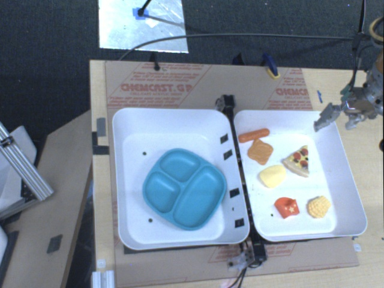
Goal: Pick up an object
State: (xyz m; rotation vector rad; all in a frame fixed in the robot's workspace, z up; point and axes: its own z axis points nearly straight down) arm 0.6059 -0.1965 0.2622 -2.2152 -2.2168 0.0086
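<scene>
The right bin (345, 179) holds several toy foods: an orange sausage (254, 135), a brown toast piece (260, 152), a pizza slice (297, 161), a pale yellow lump (272, 176), a red piece (287, 207) and a yellow corn cob (318, 206). My gripper (338, 119) hangs over the bin's far right corner, up and to the right of the pizza slice. It is open, with nothing between its fingers, and it touches none of the foods.
The left bin (129, 161) carries a blue divided plate (184, 188). A black divider with clips (235, 161) runs between the bins. A cable arcs over the bench's far side, and a metal rail (24, 167) stands at the left.
</scene>
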